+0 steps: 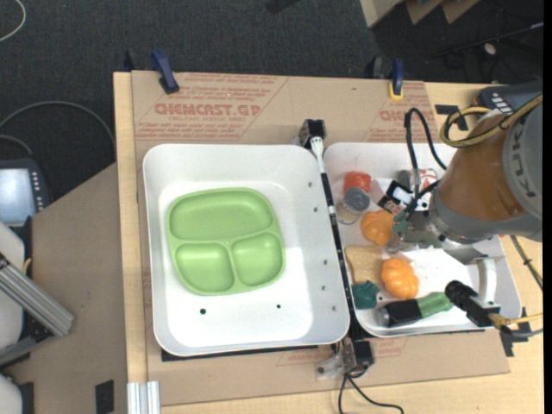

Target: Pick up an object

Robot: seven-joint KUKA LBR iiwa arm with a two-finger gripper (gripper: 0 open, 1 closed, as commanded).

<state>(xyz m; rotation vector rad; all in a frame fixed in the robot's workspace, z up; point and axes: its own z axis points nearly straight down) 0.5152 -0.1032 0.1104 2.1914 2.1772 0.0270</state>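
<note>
Gripper (404, 224) sits low in the right bin (509, 287), just beside the upper orange fruit (377, 228); whether its jaws are wide or closed I cannot tell. A good grasp probably means centring over that fruit, clear of the neighbouring grey cup (356, 200).

Bright, even overhead light; the 2 white bins (321, 313) glare slightly, soft shadows sit inside the left bin's rim, and fine detail is mildly blurred throughout
</note>
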